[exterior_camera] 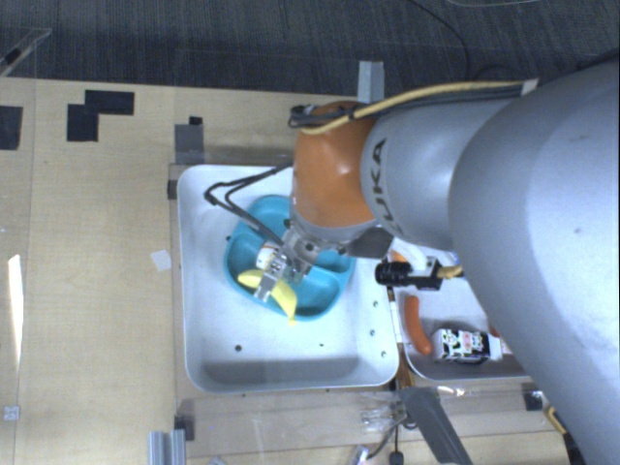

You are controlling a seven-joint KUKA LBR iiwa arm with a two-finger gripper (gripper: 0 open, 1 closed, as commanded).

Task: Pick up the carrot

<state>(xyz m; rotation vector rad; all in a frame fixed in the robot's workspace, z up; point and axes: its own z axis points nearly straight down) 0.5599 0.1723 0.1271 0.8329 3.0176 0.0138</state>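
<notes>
We see the carrot (416, 324) as a slim, smooth orange-red stick lying lengthwise along the left wall of the right bin (426, 368), its upper end near a black fitting on the arm. Beside it, toward the bin's near edge, lies a small dark bottle (461, 343) with a white printed label, on its side and near the carrot's lower end. The big grey arm (504, 192) covers most of that bin, so little open room shows around the carrot apart from the narrow strip along the wall.

The gripper (274, 269) is over the left bin (208, 289), well apart from the carrot, hanging at a shallow blue bowl (325, 294) of glossy plastic. A curved yellow banana (275, 295) lies in the bowl right under the fingertips; whether the claw is spread or pressed together, or pinching the banana, we cannot tell. A thin black cable (228, 201) loops from the wrist across the bin's far left corner. The left bin's smooth white floor is bare along its near edge and left wall. The two bins meet at a shared rim between bowl and carrot.
</notes>
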